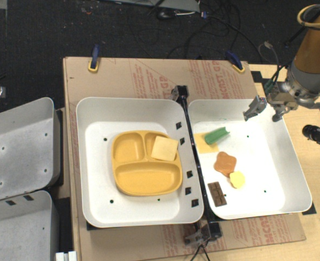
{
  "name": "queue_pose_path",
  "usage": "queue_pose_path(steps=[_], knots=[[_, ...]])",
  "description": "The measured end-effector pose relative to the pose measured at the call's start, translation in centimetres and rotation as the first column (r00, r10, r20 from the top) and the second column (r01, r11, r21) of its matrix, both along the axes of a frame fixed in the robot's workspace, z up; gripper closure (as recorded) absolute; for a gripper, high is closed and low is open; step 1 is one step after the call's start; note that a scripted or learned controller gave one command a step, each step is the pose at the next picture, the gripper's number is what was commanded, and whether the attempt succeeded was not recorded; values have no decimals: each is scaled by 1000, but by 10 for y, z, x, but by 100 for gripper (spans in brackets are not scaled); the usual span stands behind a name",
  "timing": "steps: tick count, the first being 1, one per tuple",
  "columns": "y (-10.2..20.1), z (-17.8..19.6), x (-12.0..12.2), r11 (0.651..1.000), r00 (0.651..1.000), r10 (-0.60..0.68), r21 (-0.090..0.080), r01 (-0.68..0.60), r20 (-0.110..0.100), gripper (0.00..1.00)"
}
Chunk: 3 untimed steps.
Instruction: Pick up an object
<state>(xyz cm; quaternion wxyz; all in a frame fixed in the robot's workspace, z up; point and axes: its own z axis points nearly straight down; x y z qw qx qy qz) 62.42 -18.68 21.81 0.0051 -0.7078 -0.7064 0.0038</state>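
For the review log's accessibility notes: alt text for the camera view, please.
The tool hangs open over the right bin's far edge, holding nothing. That bin has a green block, an orange-brown piece, a yellow piece and a dark brown bar. The left bin holds a yellow divided tray with a pale square.

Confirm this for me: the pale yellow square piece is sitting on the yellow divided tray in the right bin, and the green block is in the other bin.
Not quite. The camera view shows the yellow divided tray, with the pale yellow square piece on it, in the left bin, not the right. The green block is indeed in the other bin, the right bin.
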Motion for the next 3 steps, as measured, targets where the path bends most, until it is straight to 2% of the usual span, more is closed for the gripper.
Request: queue_pose_path(steps=[1, 3], knots=[[1, 8, 3, 1000, 1000, 3, -3, -3, 13, 0], [8, -85, 16, 1000, 1000, 6, -2, -6, 11, 0]])
